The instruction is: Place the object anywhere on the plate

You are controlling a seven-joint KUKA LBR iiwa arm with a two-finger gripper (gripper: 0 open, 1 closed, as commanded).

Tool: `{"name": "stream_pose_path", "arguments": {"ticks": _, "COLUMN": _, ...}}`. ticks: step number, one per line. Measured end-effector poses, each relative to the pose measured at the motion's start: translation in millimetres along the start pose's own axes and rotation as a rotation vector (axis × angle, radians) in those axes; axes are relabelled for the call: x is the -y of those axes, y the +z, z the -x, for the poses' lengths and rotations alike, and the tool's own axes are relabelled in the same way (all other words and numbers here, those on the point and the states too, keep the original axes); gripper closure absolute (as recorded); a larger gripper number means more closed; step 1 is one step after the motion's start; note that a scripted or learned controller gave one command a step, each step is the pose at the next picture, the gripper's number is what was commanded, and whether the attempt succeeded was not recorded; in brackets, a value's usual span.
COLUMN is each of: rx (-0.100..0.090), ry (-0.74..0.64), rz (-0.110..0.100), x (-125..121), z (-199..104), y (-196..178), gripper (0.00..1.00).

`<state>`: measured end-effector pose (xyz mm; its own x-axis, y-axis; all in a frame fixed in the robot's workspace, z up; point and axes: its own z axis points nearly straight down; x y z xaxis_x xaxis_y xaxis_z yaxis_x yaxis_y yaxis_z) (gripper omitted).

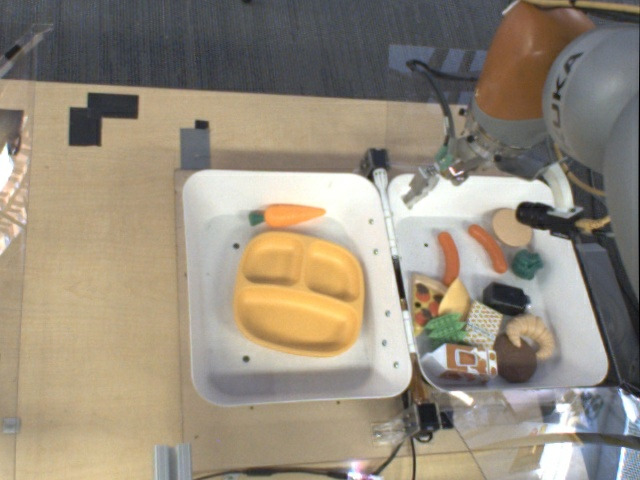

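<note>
A yellow plate (299,297) with three compartments lies in the left white bin (215,368). An orange toy carrot (290,214) with a green top lies flat on the bin floor just beyond the plate's far edge, off the plate. My gripper (438,175) hangs over the far left corner of the right bin (590,358), under the orange band of the arm (520,58). It is well to the right of the carrot and plate, and I see nothing in it.
The right bin holds several toy foods: two red sausages (448,256) (488,248), a tan disc (511,228), a green piece (527,263), a black item (505,296), a croissant (533,336) and a small box (462,361). A ridge (390,258) separates the bins.
</note>
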<state>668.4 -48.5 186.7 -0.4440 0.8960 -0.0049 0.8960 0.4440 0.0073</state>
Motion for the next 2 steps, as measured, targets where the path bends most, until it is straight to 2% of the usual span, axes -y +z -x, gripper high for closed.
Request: {"name": "stream_pose_path", "arguments": {"ticks": 2, "rx": 0.000, "ry": 0.000, "rz": 0.000, "x": 0.0, "z": 0.0, "y": 0.0, "gripper": 0.00}}
